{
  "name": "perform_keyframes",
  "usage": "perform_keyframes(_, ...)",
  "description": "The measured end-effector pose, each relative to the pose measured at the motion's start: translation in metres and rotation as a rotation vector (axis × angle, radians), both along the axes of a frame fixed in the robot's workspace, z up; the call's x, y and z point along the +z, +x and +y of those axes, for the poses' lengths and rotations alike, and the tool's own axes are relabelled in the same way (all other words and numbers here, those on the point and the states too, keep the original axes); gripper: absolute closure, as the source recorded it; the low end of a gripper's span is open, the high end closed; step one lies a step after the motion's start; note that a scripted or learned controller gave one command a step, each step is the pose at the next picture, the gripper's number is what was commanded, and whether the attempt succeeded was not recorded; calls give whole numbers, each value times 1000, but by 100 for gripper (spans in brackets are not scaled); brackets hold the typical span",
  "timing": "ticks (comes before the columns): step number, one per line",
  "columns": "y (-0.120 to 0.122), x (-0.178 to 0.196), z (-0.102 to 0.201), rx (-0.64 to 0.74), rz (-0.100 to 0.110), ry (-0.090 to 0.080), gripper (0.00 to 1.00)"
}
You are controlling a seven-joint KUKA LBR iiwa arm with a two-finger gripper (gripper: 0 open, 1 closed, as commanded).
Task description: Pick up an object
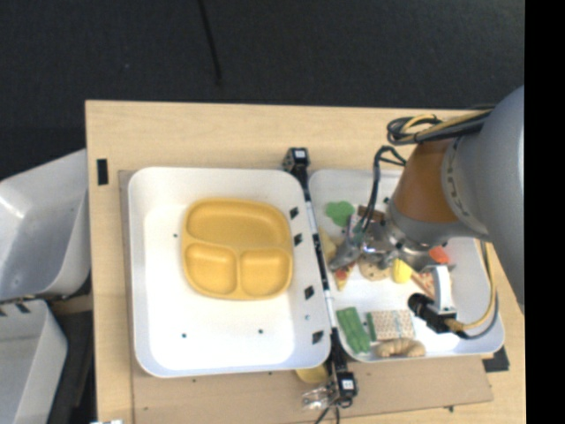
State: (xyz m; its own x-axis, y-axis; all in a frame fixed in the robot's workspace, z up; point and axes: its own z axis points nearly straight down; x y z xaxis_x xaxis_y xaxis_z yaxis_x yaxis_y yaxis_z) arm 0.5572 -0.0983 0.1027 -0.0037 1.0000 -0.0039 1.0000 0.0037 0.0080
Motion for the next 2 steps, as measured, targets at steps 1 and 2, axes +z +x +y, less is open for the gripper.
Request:
perform_keyframes(1,-11,4,2,-5,13,3,0)
perform_keyframes(2,-10,16,1,-2,11,3,100)
